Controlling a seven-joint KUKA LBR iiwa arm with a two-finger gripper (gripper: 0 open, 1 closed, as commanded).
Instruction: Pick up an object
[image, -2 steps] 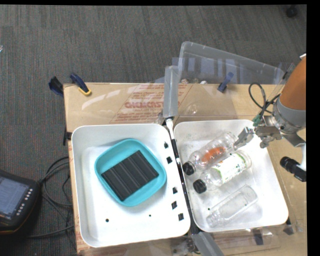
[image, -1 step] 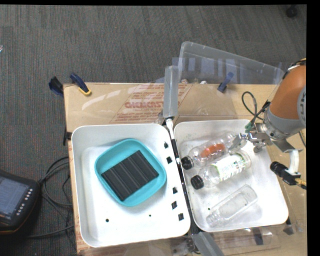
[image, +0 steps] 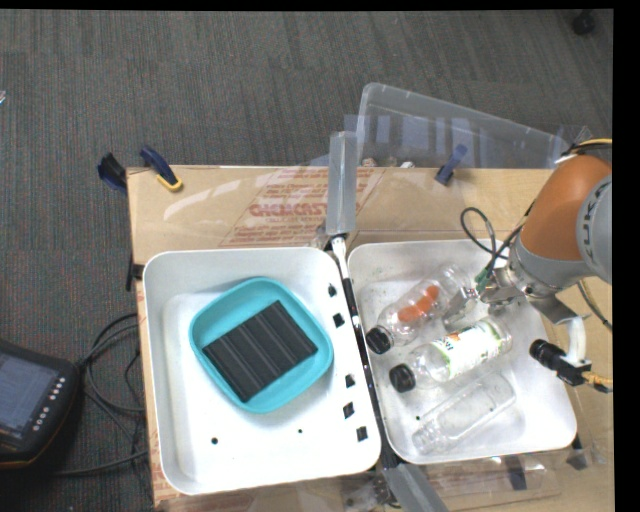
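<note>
Reaching in from the right, the grey arm (image: 575, 225) with its orange band hung over the right bin (image: 400, 262), its wrist bent down toward the bottles lying there. The gripper (image: 478, 295) sat low over the upper part of that bin, just beside the top end of a clear bottle with an orange label (image: 415, 310); its fingers were too small and too tangled with the bottle's clear plastic to make out, so I cannot tell how far apart they stood or whether anything lay between them. That orange-labelled bottle lay on its side, slanting from a black cap at lower left up toward the gripper. Just below it, roughly parallel, lay a second bottle with a white and green label (image: 460, 350), also with a black cap at its lower left end. Nearer the front edge of the bin rested a third bottle, clear and without a label (image: 465, 410), lying on its side and close to the second one. A black cable looped from the wrist, and a small black and white fitting (image: 560, 358) stuck out over the bin's right rim. The left bin (image: 165, 400) held a teal tray (image: 262, 343) with a dark ribbed panel on it, set at an angle near the middle. Behind the bins stood a clear plastic lid (image: 450, 130) on the cardboard-covered bench (image: 240, 200), and blue clamps (image: 150, 165) gripped its far left corner.
</note>
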